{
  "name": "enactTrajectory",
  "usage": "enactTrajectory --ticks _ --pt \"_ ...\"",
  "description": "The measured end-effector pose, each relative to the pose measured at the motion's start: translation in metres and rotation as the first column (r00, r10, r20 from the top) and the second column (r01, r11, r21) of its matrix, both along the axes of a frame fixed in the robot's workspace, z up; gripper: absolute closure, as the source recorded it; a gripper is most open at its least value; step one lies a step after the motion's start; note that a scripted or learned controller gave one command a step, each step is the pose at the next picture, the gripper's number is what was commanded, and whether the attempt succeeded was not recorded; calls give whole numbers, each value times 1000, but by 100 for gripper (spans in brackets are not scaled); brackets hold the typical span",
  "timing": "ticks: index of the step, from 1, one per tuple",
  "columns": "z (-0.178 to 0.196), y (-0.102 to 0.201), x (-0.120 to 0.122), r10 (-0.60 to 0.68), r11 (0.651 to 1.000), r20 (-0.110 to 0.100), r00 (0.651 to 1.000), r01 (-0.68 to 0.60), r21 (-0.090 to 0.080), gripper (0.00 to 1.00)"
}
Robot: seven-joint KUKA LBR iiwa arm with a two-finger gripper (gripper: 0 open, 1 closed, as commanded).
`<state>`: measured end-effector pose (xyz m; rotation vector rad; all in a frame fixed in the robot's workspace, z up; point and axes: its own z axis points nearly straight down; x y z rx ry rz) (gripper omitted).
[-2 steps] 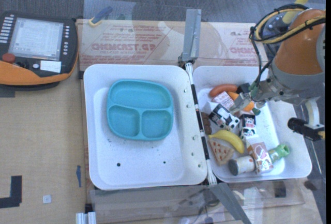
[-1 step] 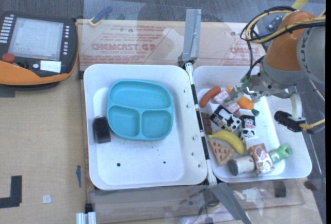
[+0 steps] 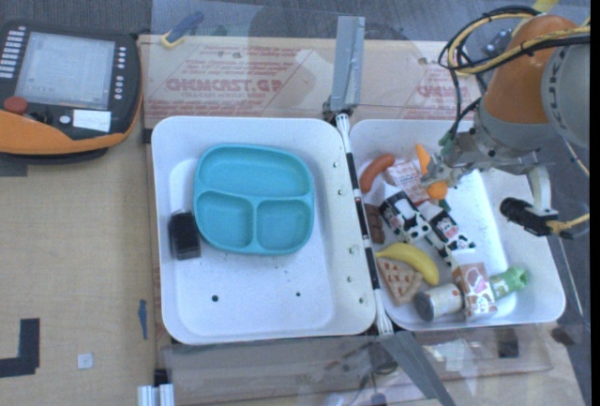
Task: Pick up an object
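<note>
Down at the near edge of the right bin point(image 3: 548, 306) you see a tin can point(image 3: 433, 303) lying on its side, a small printed carton point(image 3: 475, 290) and a green bottle point(image 3: 509, 280), all crowded together. Just behind them sit a flat waffle-patterned wedge point(image 3: 398, 281) and a smooth curved yellow banana point(image 3: 410, 260), then a black-and-white cow-patterned toy point(image 3: 419, 222) in the middle of the heap. Toward the far side lie a glossy orange-red sausage point(image 3: 375, 171), a white packet point(image 3: 405, 173) and a small carrot-orange piece point(image 3: 424, 157). Your gripper point(image 3: 448, 162) hangs over that far part of the heap, close beside the carrot-orange piece; you cannot tell how its pincer stands, since the wrist hides it. In the left bin point(image 3: 281, 310) a matte teal plate point(image 3: 253, 199) with three compartments rests next to a dark rectangular block point(image 3: 184, 234).
</note>
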<state>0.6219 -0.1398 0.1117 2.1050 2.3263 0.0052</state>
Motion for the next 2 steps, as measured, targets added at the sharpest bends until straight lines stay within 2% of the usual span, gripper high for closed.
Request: enactTrajectory --ticks 1,2 --pt "162 64 -7 -15 1000 -6 1000 15 0 100" --pt "194 25 -21 -350 937 -7 937 350 -2 100"
